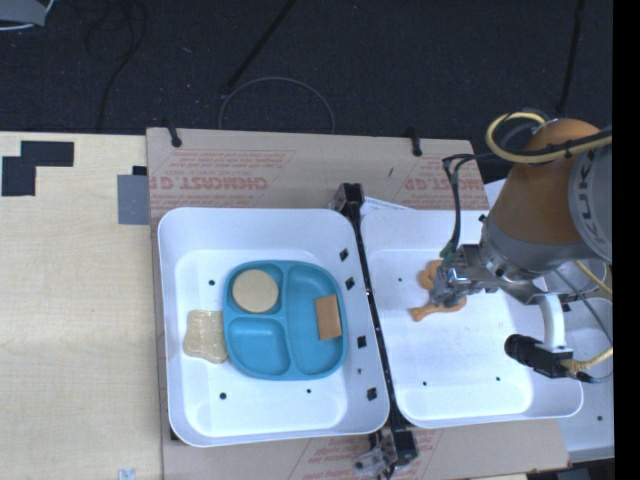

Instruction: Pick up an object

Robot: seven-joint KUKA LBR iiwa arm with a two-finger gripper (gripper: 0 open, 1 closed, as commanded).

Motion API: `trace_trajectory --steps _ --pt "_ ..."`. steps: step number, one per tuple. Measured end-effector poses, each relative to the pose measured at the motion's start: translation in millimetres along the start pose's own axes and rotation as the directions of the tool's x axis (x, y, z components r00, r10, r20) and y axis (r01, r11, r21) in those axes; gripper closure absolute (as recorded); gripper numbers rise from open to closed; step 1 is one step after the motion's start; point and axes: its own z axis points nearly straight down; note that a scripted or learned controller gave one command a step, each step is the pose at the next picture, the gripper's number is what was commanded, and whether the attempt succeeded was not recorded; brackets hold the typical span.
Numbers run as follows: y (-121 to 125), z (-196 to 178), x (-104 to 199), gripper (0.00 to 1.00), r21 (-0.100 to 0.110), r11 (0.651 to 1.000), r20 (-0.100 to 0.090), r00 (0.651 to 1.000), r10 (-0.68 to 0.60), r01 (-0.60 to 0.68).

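Blue tray (262, 353), lower left bin; orange toy (436, 308), right of centre in right bin (470, 400), apparently light, stiff, thin-limbed, best pinched mid-body; gripper (452, 281) just above it, grip state indiscernible.

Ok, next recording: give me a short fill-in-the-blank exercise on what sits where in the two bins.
1. The blue plastic divided tray lies in the ____ white bin.
2. The round tan disc sits in one of the tray's ____ compartments.
3. The pale yellow flat piece lies against the tray's ____ edge.
4. The gripper is over the small orange object in the ____ white bin.

Missing words: left; three; left; right
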Motion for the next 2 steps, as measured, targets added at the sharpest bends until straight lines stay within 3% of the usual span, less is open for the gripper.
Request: trace_trajectory --steps 1,2 --pt "0.2 -15.2 -1.3 1.0 0.003 1.0 0.0 1.0 0.0 0.0" --pt "1.2 -11.2 51.9 1.0 0.006 1.0 -0.001 1.0 -0.002 0.002"
